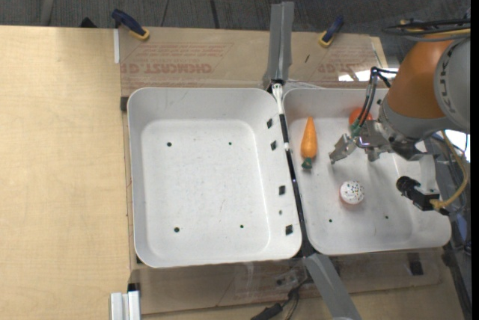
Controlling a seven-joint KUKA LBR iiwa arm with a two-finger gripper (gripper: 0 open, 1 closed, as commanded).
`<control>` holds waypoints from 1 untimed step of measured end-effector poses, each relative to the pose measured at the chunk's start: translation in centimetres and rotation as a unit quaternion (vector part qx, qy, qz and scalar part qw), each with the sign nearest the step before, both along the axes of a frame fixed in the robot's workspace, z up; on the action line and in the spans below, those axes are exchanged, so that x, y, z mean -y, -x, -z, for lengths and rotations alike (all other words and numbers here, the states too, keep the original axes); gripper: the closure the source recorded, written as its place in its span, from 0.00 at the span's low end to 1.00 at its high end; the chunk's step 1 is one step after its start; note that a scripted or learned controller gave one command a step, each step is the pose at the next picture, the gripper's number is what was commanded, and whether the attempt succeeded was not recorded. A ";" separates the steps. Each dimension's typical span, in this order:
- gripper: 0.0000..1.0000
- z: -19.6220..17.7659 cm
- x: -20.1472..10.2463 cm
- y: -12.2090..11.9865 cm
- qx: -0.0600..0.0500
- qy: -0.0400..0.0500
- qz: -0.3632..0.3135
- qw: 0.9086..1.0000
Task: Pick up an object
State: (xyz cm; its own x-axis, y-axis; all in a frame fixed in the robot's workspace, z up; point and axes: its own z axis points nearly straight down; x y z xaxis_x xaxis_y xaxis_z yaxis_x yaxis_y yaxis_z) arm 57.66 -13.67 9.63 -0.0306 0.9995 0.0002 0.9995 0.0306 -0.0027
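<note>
You see in the right bin (389,236) a small toy carrot (308,140), orange, with a green tip at its lower end. It lies upright in the picture, close to the wall that divides the two bins, in the upper left part of this bin. Nearer to the front of the same bin lies a small white ball (352,193) with dark speckles and a little red at its lower edge. It is well apart from the carrot.

The gripper (352,146) hangs over the middle of the right bin, between the carrot and the arm (423,90). Its grey metal tip points to the left, toward the carrot, but it is not touching it. Whether the fingers are spread or closed, I cannot tell, because the parts are small and they blend together. Nothing is seen between them.

Just behind the gripper you see a bit of orange and red colour (358,117). It is mostly covered by the wrist, so I cannot say what thing it is. The arm with its orange band also hides the right part of the bin, and it is cut off at the picture edge.

The left bin (142,161) is beside it on the wooden worktop (60,161), on a sheet of cardboard (187,60) held by two clamps (131,24).
</note>
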 end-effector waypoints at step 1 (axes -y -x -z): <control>0.00 0.5 3.1 -8.2 0.001 0.001 -0.018 1.000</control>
State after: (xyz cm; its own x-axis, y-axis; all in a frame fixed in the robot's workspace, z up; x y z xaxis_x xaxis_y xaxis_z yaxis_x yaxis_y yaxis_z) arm 65.87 -16.77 9.17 -0.0659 0.9978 -0.0016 0.9978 0.0659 -0.0003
